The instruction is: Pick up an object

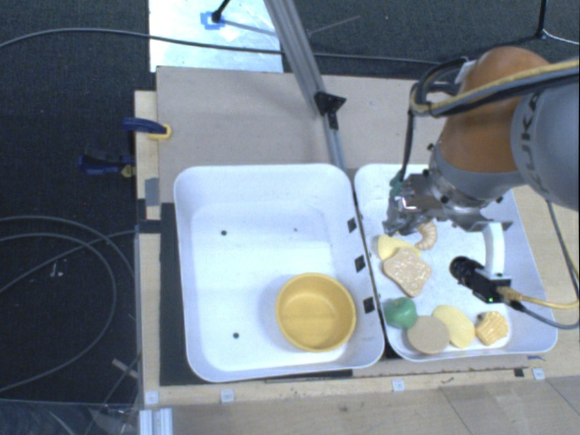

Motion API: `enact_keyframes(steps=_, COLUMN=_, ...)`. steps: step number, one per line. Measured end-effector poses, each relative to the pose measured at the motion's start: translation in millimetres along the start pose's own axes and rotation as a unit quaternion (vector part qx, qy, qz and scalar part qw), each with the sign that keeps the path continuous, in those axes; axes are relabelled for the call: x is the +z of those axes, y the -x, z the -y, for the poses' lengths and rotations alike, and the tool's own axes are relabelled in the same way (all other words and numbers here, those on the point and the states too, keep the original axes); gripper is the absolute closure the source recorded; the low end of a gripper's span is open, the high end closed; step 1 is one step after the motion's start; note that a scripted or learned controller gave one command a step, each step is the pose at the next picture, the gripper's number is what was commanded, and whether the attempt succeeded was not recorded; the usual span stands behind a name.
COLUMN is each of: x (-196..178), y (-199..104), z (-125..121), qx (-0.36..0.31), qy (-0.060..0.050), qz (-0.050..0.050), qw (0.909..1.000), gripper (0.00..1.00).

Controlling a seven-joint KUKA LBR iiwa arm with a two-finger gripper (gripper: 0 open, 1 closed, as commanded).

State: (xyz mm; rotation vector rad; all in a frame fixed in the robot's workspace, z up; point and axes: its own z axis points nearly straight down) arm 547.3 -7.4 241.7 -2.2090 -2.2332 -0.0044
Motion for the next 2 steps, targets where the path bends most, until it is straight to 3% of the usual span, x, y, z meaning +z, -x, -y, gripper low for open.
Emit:
enact_keyframes(steps=1, x=4, y=-52, z=-4, qx=0.000, qy=0.000, qz=0.000, qw=1.0000, gripper=1.00)
enact_keyframes(steps=2, x=-3, y=-105, z=9, qx=0.000, qy=0.000, qz=0.000, qw=1.0000, gripper=1.00)
